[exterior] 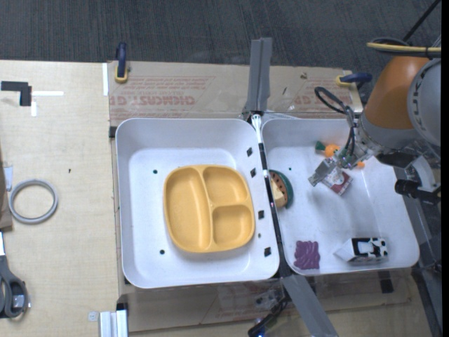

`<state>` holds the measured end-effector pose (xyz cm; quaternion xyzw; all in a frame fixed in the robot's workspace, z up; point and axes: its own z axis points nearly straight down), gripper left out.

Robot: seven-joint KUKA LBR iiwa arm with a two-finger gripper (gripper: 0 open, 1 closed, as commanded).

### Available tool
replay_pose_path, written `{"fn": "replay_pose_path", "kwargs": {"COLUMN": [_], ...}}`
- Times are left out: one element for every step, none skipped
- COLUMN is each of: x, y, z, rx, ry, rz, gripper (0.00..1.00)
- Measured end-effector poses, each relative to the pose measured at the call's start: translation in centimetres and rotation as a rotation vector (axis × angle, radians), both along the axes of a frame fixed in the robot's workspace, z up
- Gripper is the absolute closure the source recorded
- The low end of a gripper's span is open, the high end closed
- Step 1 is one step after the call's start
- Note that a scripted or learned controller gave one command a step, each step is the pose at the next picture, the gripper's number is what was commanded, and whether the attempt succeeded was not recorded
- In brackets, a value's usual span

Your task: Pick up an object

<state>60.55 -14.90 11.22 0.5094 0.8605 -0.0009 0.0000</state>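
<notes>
**Over the right bin: claw positioned among loose items**

Over the right bin [400, 241], the arm enters from the right side and places the claw [328, 173] low above the bin's upper middle floor. A small reddish packet [342, 184] lies just beside or under the claw tip; contact cannot be confirmed. Whether the claw is open or closed cannot be told at this resolution, and nothing is visibly held.

Candidate objects are spread apart in this bin, which leaves clearance for a descent:
- an orange piece [324, 147] near the back;
- a purple item [306, 255] at the front;
- a black-and-white box [367, 249] at the front right;
- a round brown-and-green item [280, 188] against the dividing wall.

The left bin [133, 209] carries a yellow divided plate [208, 208], set centrally and well apart from the claw. By position, the reddish packet is the likely target.
</notes>
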Motion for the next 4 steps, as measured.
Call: {"fn": "replay_pose_path", "kwargs": {"x": [5.4,5.7,6.1,4.0], "y": [-2.5,-2.5,-2.6,3.3], "z": [-0.4,-1.3,0.5,9.9], "rx": [-0.001,-0.002,-0.005,-0.001], "ry": [-0.003,-0.012,-0.026,-0.003], "rz": [-0.143,-0.456,-0.452,-0.326], "gripper": [0.00,0.00,1.00,1.00]}}
